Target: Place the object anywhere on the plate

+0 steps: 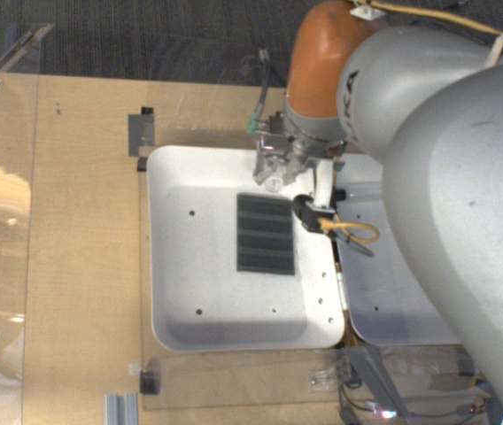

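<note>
A dark grey ribbed rectangular plate (pixel 265 235) lies flat in the middle of the left white bin (pixel 181 264). My gripper (pixel 271 175) hangs just past the plate's far edge, near the bin's back right corner, reaching down from the orange-banded wrist (pixel 321 69). Its tip looks metallic and pale against the white bin floor. I cannot make out any object between or below the tip.
The right bin (pixel 384 282) lies mostly under the large grey arm, which covers the right side of the view. Black brackets (pixel 143 131) stand at the left bin's back left corner, with wooden bench all around.
</note>
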`<move>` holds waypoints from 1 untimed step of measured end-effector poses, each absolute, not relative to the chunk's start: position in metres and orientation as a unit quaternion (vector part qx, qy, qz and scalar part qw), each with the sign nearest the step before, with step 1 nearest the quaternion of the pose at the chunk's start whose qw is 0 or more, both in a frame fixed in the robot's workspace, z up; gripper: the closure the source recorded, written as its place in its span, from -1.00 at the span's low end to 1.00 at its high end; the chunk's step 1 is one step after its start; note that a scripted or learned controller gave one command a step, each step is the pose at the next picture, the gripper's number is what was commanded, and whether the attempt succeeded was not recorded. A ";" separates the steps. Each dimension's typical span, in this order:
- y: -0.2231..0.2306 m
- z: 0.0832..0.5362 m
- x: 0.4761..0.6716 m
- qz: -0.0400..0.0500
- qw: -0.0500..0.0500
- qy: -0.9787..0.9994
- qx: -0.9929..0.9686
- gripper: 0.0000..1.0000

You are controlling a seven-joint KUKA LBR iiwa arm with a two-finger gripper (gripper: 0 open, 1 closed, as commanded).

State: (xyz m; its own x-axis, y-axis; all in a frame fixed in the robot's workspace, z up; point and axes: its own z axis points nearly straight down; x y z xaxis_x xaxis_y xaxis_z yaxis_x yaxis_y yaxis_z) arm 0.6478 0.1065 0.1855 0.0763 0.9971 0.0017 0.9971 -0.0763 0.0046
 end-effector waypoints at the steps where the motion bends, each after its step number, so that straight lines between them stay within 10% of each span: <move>1: 0.181 0.132 0.668 0.001 0.000 0.661 0.750 1.00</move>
